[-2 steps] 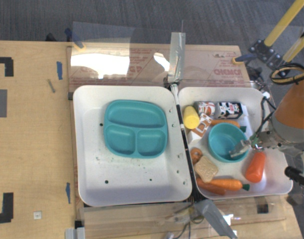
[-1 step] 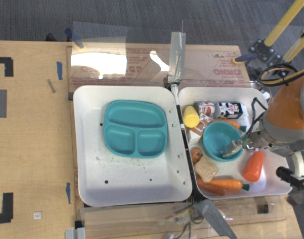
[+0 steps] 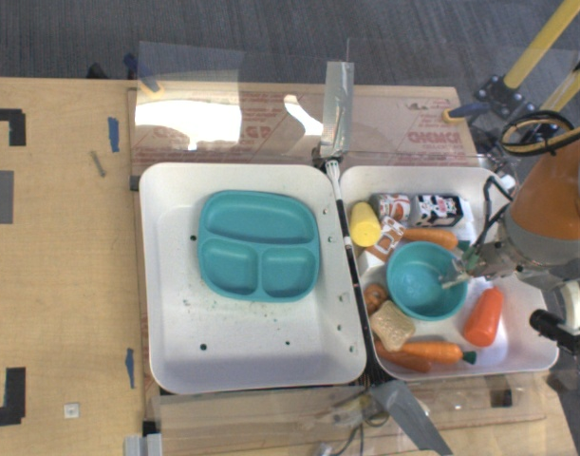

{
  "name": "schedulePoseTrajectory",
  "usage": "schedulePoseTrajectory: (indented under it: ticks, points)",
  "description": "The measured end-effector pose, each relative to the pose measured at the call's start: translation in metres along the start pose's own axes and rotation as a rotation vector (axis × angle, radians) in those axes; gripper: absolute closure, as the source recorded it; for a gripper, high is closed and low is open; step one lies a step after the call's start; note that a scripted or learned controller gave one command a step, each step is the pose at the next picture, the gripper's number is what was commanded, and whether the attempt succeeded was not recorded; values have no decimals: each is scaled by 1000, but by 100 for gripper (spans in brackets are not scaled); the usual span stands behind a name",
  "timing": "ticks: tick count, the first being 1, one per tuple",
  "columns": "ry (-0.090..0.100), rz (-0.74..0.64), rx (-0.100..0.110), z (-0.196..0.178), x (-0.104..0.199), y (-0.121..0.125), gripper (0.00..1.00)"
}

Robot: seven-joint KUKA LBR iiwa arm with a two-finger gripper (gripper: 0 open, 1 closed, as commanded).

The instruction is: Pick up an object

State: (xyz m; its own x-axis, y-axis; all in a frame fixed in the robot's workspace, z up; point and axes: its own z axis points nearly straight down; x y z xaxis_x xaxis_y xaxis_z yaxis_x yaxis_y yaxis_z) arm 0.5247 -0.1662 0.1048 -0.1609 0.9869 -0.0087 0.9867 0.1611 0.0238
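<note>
The right white bin point(image 3: 539, 348) holds a teal bowl point(image 3: 418, 285) in its middle. Around the bowl lie a yellow cylinder point(image 3: 364, 224), two small cartons point(image 3: 438, 208), an orange carrot point(image 3: 430, 353), a slice of bread point(image 3: 392, 326) and a red-orange vegetable point(image 3: 483, 316). My gripper point(image 3: 463, 270) is low at the bowl's right rim, reaching in from the right under the arm's orange band point(image 3: 551, 202). It is too small and dark to tell whether it touches the rim.
The left white bin point(image 3: 176, 335) carries a teal divided plate point(image 3: 259, 245). A second carrot point(image 3: 432, 238) lies behind the bowl and a brown item point(image 3: 375, 297) sits at its left. A clear upright divider point(image 3: 337, 112) stands behind the bins.
</note>
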Motion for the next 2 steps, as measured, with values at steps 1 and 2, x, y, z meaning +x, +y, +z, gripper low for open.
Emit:
schedulePoseTrajectory:
  ticks: [1,2]
  points:
    - [6,106,15,-134,39,107,100]
    - [6,191,23,-170,108,130,100]
